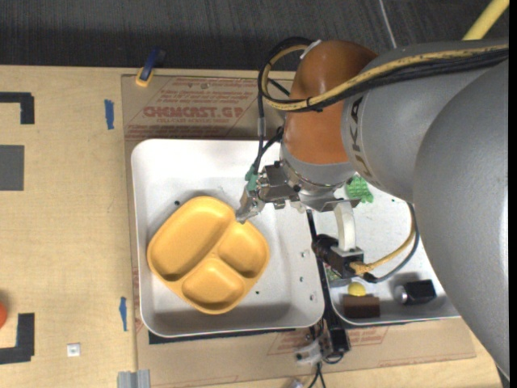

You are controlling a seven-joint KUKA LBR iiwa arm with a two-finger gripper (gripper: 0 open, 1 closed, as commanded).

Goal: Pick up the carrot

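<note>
My gripper (245,209) hangs low over the left bin (161,158), its tip right at the upper right rim of a yellow three-part plate (206,253). The orange wrist band (323,111) and the grey arm cover the space between the two bins and much of the right bin. I see nothing held at the gripper's tip. A small orange-red thing (2,314) lies at the far left edge of the bench; I cannot tell what it is.
The right bin (404,319) holds a green piece (358,190), a small yellow item (355,288), a brown block (361,305) and a black object (418,291). Cables trail from the wrist over the bins' divider.
</note>
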